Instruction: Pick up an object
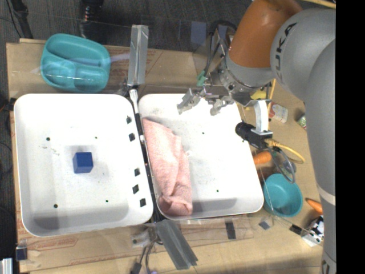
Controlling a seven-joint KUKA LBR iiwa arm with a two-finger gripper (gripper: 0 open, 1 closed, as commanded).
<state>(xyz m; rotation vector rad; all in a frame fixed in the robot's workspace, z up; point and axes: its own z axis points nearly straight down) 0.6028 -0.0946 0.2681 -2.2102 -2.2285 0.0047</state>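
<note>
Hovering over the far edge of the right bin (245,170), I am at the approach step, with nothing picked yet. My jaws (201,103) stand open, 2 fingers spread with bare air between them. Largest of the candidates is the pink towel (171,167), lying rumpled along that bin's left wall, below my jaws and a little to their left in the picture. In the left bin (34,153), well apart from my jaws, sits the small blue cube (83,162). I judge the towel the nearer choice. The next move calls for shifting over its bunched fold, descending until my fingers straddle a ridge of cloth, then closing.
</note>
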